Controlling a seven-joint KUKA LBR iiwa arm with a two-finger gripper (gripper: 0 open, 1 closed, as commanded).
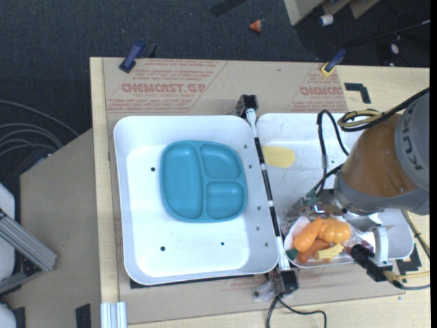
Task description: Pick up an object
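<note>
My grey arm with its orange band (382, 166) fills the right of the frame, bent down over the right shallow white bin (300, 132). My pincer (319, 214) sits low in that bin's lower part, right above a heap of orange plastic toy food (321, 236); whether it is spread or pressed together I cannot tell. A flat pale yellow oval piece (278, 157) lies alone toward the upper left of the same bin, well apart from the heap. In the left white bin (136, 251) a light blue three-compartment plastic tray (203, 180) rests near the centre. Both bins stand side by side on the wooden table (171, 84).
</note>
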